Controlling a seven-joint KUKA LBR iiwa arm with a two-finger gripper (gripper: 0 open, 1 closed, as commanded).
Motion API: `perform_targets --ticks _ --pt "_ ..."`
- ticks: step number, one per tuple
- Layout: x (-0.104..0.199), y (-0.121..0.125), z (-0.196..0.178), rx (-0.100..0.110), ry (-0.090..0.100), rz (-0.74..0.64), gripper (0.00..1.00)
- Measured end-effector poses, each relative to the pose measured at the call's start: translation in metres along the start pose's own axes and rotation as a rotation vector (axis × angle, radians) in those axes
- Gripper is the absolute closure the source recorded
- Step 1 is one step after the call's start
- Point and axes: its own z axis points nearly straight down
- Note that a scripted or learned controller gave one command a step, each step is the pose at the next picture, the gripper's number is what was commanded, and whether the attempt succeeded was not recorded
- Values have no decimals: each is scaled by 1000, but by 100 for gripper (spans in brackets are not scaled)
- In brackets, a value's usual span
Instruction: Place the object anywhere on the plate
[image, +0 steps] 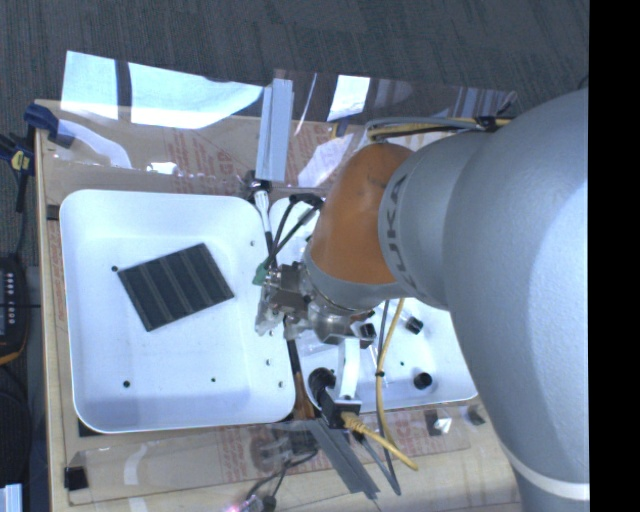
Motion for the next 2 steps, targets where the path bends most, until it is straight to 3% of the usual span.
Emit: perform_targets --ticks 1,2 --pt "39 -12 25 7 -3 324 100" --pt "95 -26 123 2 -1 581 100"
